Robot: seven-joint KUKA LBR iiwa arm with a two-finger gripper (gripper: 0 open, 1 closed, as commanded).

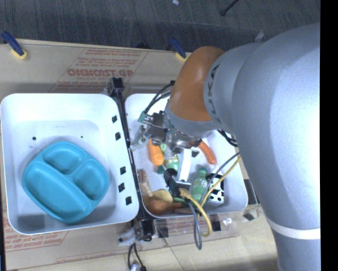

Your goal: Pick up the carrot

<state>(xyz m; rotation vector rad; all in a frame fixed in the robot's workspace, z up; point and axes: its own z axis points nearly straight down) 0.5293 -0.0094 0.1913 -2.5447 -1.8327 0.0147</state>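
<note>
Robot lab bench, grey arm (270, 112), twin white bins (22, 112), clamped cardboard sheet (101, 66), loose cables (200, 219)

The grey KUKA arm (270, 129) enters from the right as one broad link, narrowing toward the orange band (192, 83) above its wrist. Below that band the wrist points steeply downward, cables looping around it, and the gripper (167, 151) hangs low beneath it.
</note>
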